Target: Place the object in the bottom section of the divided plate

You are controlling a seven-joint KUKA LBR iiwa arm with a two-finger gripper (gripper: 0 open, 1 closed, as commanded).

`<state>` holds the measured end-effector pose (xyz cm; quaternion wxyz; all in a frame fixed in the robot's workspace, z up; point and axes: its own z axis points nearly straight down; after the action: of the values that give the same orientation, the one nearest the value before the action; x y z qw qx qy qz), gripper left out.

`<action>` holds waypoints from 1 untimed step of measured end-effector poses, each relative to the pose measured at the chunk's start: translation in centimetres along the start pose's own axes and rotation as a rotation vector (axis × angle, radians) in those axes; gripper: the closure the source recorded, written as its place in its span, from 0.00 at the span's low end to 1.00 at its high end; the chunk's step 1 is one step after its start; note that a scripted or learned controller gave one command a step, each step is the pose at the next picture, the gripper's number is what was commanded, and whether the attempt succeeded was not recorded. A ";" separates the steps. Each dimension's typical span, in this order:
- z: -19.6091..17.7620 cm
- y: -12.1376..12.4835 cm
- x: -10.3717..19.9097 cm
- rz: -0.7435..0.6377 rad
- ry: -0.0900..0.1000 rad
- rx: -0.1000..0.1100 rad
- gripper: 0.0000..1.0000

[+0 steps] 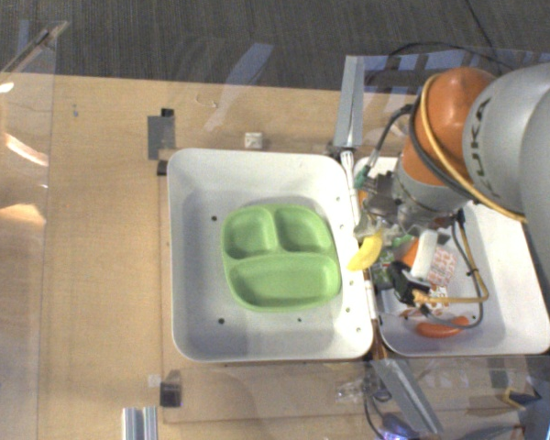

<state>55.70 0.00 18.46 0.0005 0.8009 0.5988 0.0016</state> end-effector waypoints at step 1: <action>0.0 -2.7 3.7 -0.076 0.000 0.001 1.00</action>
<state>54.12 4.36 18.44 0.0003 0.7776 0.6288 0.0014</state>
